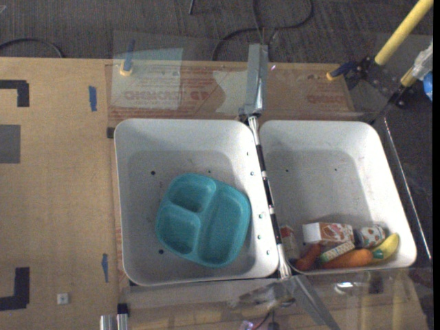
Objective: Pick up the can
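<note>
The can (330, 232) lies on its side near the front edge of the right bin (323, 157). It has a pale end facing left and a red-and-white label. It is packed among other items in the bin's front right corner: a small patterned container (371, 236) is right beside it and an orange carrot (354, 258) lies just in front of it.
A yellow banana (390, 246) and a red item (309, 256) also lie along the right bin's front wall. A teal divided plate (203, 218) rests in the left bin (137, 184). A yellow rod (405, 23) and black clamp (364, 71) stand beyond the bins at top right.
</note>
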Robot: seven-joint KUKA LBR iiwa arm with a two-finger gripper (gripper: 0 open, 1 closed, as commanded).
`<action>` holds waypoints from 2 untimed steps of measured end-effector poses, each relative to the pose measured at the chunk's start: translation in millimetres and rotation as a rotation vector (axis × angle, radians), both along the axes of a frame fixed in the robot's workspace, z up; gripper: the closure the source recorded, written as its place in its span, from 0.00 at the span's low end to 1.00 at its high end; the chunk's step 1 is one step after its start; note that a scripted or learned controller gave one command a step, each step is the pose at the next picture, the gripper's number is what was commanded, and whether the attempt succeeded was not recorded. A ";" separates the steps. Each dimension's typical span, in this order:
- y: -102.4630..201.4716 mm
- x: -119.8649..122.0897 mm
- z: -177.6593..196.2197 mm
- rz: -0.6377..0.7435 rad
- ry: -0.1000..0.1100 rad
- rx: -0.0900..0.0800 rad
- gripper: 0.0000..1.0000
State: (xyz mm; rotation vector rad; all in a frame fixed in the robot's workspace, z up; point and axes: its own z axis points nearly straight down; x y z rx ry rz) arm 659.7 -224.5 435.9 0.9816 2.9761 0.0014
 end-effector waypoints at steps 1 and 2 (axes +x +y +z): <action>-0.2 1.6 11.7 0.001 -0.009 -0.002 1.00; 42.8 -16.6 -0.1 -0.037 0.004 0.002 1.00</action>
